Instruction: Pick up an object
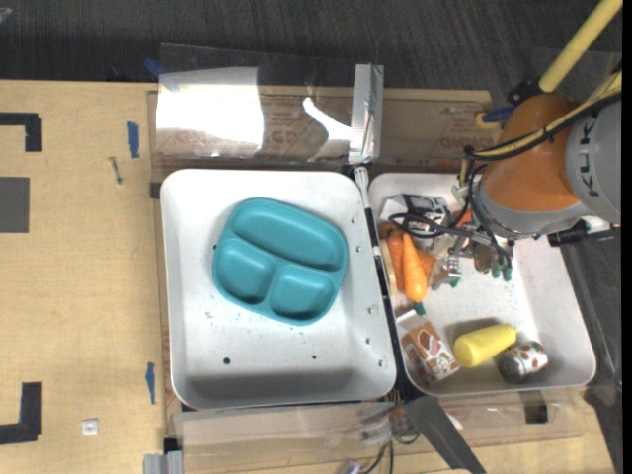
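From my screen I see the arm reaching in from the right, low over the upper part of the right bin. Its orange band sits above the wrist, and cables hang around it. The gripper is down in the bin, among small dark parts, and I cannot tell how it stands or whether it has hold of anything; nothing is clearly caught by it.

The objects to pick lie in this right bin. An orange carrot lies near the bin's left wall, just beside the gripper, on its left. Lower in the bin a yellow object like a lemon or a small squash lies almost flat. Touching its left end is a small brown and white packet, and at its right end is a small round thing with red and grey colours; its kind I cannot tell.

In the left bin a teal divided plate with three compartments rests near the middle.
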`<state>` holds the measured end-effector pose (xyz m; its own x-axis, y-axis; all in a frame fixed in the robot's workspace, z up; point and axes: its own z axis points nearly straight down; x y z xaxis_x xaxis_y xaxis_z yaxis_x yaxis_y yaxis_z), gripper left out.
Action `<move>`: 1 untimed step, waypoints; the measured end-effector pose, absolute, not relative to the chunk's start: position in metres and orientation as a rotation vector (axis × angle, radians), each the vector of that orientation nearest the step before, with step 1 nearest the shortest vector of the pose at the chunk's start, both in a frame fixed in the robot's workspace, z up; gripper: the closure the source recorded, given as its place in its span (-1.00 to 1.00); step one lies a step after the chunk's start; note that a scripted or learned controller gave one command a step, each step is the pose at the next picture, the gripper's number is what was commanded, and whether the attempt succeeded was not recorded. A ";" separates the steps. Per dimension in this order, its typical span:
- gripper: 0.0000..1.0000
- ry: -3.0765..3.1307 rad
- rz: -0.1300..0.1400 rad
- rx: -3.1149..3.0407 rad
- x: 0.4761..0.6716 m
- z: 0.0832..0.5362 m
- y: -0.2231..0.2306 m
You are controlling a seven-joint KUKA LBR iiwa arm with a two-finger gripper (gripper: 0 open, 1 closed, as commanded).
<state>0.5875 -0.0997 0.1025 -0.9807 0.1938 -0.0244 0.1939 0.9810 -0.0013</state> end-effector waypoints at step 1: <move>-1.00 3.105 -0.005 0.303 0.587 0.102 -0.099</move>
